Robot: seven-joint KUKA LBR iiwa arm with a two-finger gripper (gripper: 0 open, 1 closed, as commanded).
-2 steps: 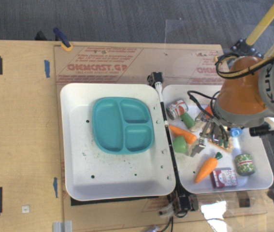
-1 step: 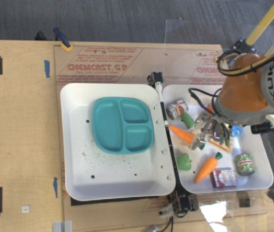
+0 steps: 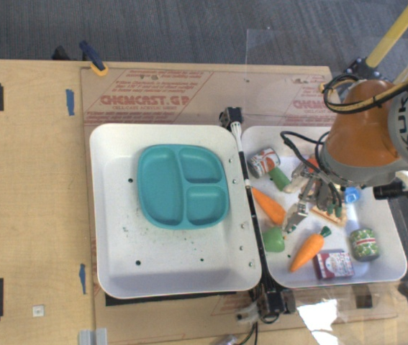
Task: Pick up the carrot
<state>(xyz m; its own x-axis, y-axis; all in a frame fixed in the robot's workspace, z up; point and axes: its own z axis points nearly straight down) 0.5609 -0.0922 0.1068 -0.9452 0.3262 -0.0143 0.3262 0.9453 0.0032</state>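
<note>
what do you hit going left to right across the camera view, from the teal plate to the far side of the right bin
teal divided plate → red can → orange carrot piece → gripper → carrot with green top → maroon packet → green-lidded can

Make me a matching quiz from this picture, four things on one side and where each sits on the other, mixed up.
1. plate
2. can
3. grape box
4. bottom carrot

A. right bin, far left corner
B. left bin
C. right bin, near edge
D. between the green pepper and the grape box

Pairs: 1-B, 2-A, 3-C, 4-D
</note>
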